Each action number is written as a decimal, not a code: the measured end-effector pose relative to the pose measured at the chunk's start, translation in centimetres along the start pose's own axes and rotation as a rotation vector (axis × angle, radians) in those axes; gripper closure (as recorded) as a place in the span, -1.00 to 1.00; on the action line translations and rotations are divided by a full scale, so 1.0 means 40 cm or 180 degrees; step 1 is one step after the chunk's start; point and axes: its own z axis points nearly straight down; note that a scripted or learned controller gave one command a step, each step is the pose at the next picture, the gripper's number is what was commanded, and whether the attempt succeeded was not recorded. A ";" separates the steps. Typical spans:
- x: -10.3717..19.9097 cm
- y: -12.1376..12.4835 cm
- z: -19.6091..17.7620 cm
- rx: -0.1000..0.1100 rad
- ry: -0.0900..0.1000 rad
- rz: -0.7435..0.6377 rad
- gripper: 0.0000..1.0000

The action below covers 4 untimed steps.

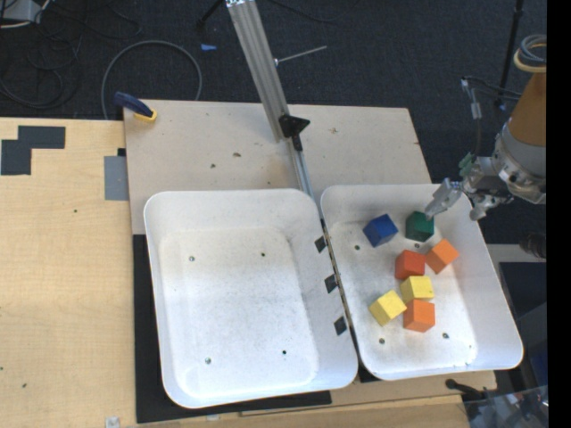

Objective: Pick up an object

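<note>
Seven small blocks sit grouped in the right bin (500,328), one of two shallow white bins lying side by side on my table (357,141). My hand (464,194) reaches in from the right edge and hangs over the bin's upper right corner, with one pale finger (441,200) slanting down toward the green block (419,226); its tip looks just beside or touching the block's top edge, and I cannot tell which. Whether my hand is spread or clenched I cannot tell either, and nothing shows gripped in it. The blue block (381,230) lies just left of the green one. Below them the red block (410,263) and an orange block (442,255) sit close together, then a yellow block (417,287), a second yellow block (388,307) lower left, and a second orange block (419,315) at the bottom of the group. The left bin (232,301) lies beside it. A slanted aluminium rail (259,61) crosses the table behind the bins, and a blue-and-yellow clamp (136,106) sits at the far left corner.
</note>
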 end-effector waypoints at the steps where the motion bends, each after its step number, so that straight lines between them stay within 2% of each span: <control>1: 0.015 0.018 0.084 0.0007 0.0004 0.0011 -1.00; 2: -0.017 0.043 0.340 -0.0007 -0.0002 0.0019 -1.00; 3: 0.097 -0.047 0.331 -0.0007 0.0004 0.0012 -1.00; 4: 0.097 -0.075 0.330 -0.0016 -0.0001 0.0025 -1.00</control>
